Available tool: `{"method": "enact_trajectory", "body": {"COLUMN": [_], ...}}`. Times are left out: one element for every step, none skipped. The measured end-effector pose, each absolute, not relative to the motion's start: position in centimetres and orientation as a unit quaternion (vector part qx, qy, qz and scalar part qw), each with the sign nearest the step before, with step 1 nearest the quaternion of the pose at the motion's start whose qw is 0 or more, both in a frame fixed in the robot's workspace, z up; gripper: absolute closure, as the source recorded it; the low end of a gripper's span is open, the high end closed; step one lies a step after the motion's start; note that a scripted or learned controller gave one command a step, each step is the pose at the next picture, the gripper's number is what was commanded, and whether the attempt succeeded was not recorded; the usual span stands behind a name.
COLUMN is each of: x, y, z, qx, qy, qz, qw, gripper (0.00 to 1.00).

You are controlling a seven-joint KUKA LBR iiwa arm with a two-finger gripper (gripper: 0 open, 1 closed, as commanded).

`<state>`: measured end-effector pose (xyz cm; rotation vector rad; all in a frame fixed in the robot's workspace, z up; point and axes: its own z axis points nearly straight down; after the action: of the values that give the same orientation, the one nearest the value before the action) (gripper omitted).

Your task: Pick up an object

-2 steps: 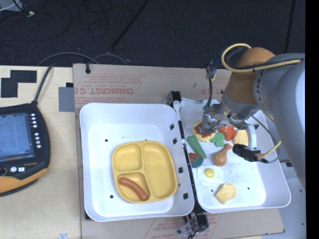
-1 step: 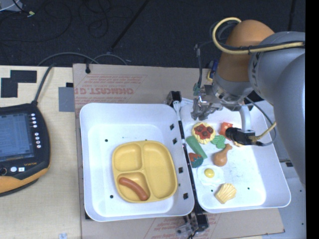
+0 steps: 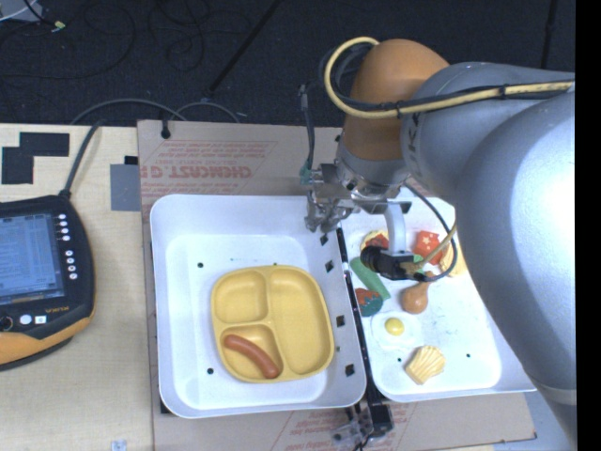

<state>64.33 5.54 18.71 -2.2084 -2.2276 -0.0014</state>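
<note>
The grey arm with its orange band reached in from the right, and its tool (image 3: 331, 216) hung over the top of the divide between the two shallow white bins; whether it was released or clenched could not be told. The left bin (image 3: 178, 252) held a yellow sectioned plastic plate (image 3: 282, 313) with a brown toy sausage (image 3: 251, 355) in its lower compartment. The right bin (image 3: 470, 365) held a red tomato (image 3: 427, 243), a green pod (image 3: 368, 277), a brown pear-shaped piece (image 3: 414, 298), a fried egg (image 3: 393, 327) and a yellow shell-shaped piece (image 3: 424, 364).
</note>
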Motion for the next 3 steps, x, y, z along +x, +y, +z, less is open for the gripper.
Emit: {"method": "enact_trajectory", "body": {"x": [64.5, 64.2, 64.2], "y": [12.7, 18.1, 20.8], "z": [30.9, 23.8, 16.2], "qx": [-0.704, -0.706, -0.707], "qy": [-0.71, -0.709, -0.708], "qz": [-0.0047, 0.0033, 0.0044], "qw": [-0.002, 0.003, 0.003], "gripper": [1.0, 1.0, 1.0]}}
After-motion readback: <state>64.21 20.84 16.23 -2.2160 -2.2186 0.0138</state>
